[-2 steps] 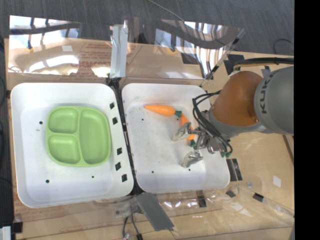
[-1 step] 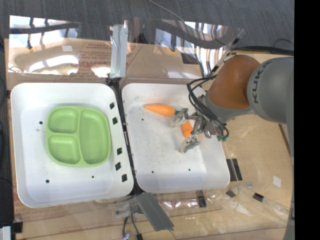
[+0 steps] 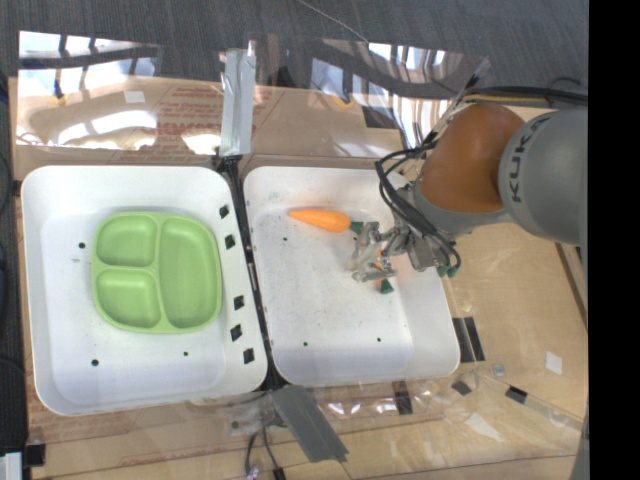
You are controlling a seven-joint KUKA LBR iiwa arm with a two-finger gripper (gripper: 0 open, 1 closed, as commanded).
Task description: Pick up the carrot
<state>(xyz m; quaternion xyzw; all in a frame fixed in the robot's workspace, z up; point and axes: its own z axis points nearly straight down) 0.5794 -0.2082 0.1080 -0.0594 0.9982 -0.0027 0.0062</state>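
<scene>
An orange carrot [image 3: 318, 219] lies in the right white bin [image 3: 300, 338], near its far middle, with its green end pointing right. My gripper [image 3: 371, 258] hangs just right of and below the carrot, over the bin's right half. Its green-tipped fingers [image 3: 384, 286] are spread and nothing sits between them. The carrot is not touched by the gripper. The grey arm with its orange band [image 3: 470, 158] reaches in from the right.
The left white bin [image 3: 60, 368] holds a green divided plate [image 3: 158, 271] with three compartments. A black divider strip [image 3: 245, 278] runs between the two bins. Cables [image 3: 400, 193] loop from the wrist over the right bin's far right corner.
</scene>
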